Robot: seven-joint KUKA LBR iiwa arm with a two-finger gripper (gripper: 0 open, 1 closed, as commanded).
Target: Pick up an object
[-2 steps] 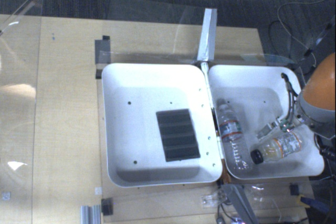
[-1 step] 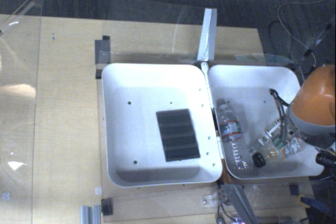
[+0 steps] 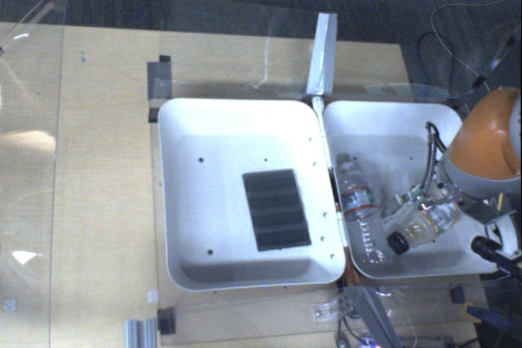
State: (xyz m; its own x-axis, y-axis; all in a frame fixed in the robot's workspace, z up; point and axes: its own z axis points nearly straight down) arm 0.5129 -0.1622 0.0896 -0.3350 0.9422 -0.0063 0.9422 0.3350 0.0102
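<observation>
A dark ridged rectangular block (image 3: 277,209) lies flat in the left bin (image 3: 188,175), right of its middle. In the right bin (image 3: 383,126) a clear plastic bottle (image 3: 359,212) lies along the left wall. A smaller clear item with a black cap (image 3: 410,235) lies near the bin's front. My gripper (image 3: 418,206) is low in the right bin, right over this small capped item and just right of the bottle. The orange band (image 3: 489,144) above the wrist hides the bin's right side. Clutter and glare blur the gripper's tip.
A metal bar (image 3: 322,53) stands behind the seam between the bins. Cables (image 3: 465,28) hang at the back right. Black brackets (image 3: 160,77) sit at the left bin's corners. Wooden bench (image 3: 90,175) stretches to the left under a clear sheet.
</observation>
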